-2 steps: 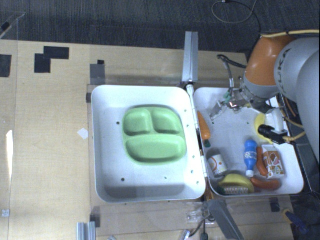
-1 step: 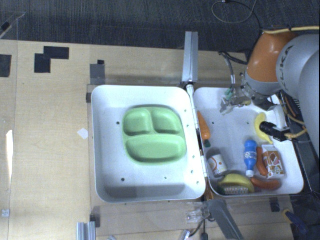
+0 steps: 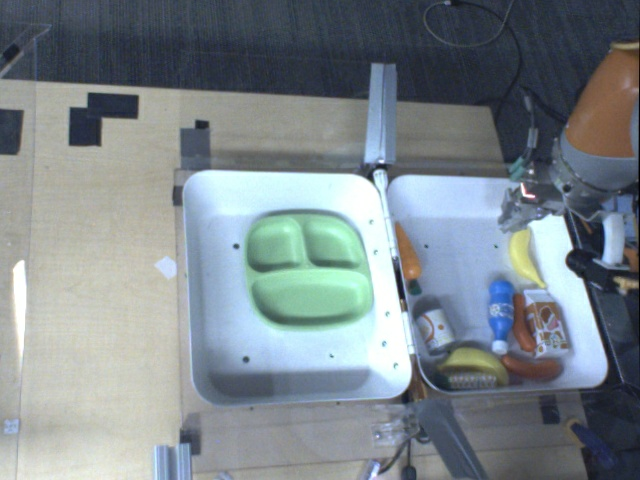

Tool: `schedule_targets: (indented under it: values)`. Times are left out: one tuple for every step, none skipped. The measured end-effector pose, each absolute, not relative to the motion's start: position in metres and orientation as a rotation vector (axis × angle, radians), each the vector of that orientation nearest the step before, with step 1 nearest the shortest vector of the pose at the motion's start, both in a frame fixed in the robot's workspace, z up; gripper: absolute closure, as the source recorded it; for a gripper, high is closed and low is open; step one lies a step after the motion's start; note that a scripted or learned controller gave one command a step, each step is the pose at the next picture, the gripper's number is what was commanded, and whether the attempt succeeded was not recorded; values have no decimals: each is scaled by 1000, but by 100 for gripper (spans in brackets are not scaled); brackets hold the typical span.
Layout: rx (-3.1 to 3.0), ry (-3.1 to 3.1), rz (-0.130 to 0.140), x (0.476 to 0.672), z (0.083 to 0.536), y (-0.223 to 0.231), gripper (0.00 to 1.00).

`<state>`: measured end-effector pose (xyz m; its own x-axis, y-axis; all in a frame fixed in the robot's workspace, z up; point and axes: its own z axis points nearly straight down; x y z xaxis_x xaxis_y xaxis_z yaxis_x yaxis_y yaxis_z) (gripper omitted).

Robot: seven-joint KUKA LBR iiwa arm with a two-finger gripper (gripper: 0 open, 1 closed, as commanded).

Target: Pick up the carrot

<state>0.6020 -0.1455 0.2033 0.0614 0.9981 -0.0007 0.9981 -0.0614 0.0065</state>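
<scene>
The carrot (image 3: 406,252) is a small orange piece with a dark green end. It lies along the left wall of the right bin (image 3: 455,203), pointing up and down the view. My gripper (image 3: 521,204) hangs at the right bin's upper right, just above a yellow banana (image 3: 523,256). It is well to the right of the carrot and apart from it. The grey arm with its orange band (image 3: 603,108) reaches in from the right edge.
A green divided plate (image 3: 305,268) lies in the left bin (image 3: 215,298). At the front of the right bin are a small can (image 3: 433,328), a blue bottle (image 3: 500,315), a second banana (image 3: 474,360), a red carton (image 3: 545,326) and a sausage (image 3: 532,369).
</scene>
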Motion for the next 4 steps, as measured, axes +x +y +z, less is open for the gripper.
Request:
schedule_targets:
  values:
    - [2553,1825,6,631,96,-143,100]
    - [2837,1341,12,651,88,-97,100]
    - [2789,1436,8,652,229,-120,100]
    - [2406,2015,6,622,236,-65,100]
